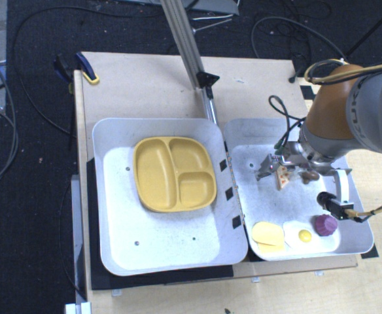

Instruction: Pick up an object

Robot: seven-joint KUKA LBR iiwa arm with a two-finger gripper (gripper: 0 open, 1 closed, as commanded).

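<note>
The arm (358, 110) runs off the frame at three o'clock, so its base is cut away. The gripper (282, 173) is too small and cluttered to read. The right bin (243, 175) is partly hidden beneath the wrist. A metal pole (184, 34) is cropped at twelve o'clock.

No readable text, label, brand, number or sign anywhere. Checked across the desk (145, 84), both white bins (112, 254) and the yellow divided plate (175, 173): plain surfaces, no print. Small dark marks along the bin edges (230, 191), too small to read as characters.
</note>
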